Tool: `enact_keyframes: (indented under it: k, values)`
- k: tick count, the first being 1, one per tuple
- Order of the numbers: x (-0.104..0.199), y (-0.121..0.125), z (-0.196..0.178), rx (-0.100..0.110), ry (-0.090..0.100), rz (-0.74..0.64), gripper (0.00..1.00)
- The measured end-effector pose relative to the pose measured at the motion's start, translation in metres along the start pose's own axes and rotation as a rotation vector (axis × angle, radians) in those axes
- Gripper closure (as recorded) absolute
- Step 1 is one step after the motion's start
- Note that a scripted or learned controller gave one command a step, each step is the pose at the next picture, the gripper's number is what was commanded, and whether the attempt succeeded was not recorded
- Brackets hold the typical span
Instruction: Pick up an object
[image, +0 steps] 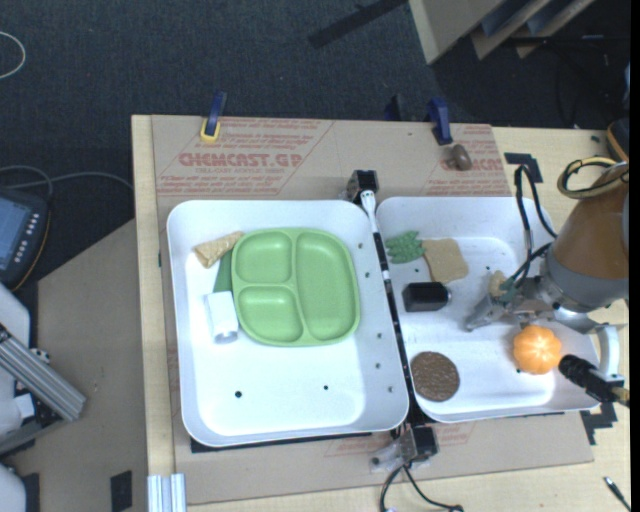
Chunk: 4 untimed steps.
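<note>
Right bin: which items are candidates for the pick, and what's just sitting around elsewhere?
Job-relevant, in the right bin:
gripper, low over the bin floor
orange
black block
brown disc
tan card
green scrap

Lying about, in the left bin:
green divided plate
white cylinder
tan wedge

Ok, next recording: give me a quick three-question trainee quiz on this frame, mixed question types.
1. True or false: the green divided plate lies in the right bin.
2. Which item lies nearest the orange?
A. tan cracker
B. arm's hand
C. white cylinder
3. Fill in: the round brown disc sits near the right bin's ____ left corner.

Key
1. False; it lies in the left bin.
2. B
3. front
</note>
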<state>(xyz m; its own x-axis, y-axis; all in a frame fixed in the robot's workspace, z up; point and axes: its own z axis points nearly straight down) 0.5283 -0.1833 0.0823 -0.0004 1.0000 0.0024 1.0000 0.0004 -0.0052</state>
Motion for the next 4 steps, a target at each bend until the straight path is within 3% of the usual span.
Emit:
enact_keyframes:
  k: [1, 2, 4]
  values:
    - [-0.001, 0.001, -0.013, -0.005, -0.003, 0.001, 1.00]
    - [-0.005, 0.006, -0.076, -0.012, -0.005, 0.000, 1.00]
    - [-0.007, 0.005, -0.144, -0.011, -0.005, -0.001, 1.00]
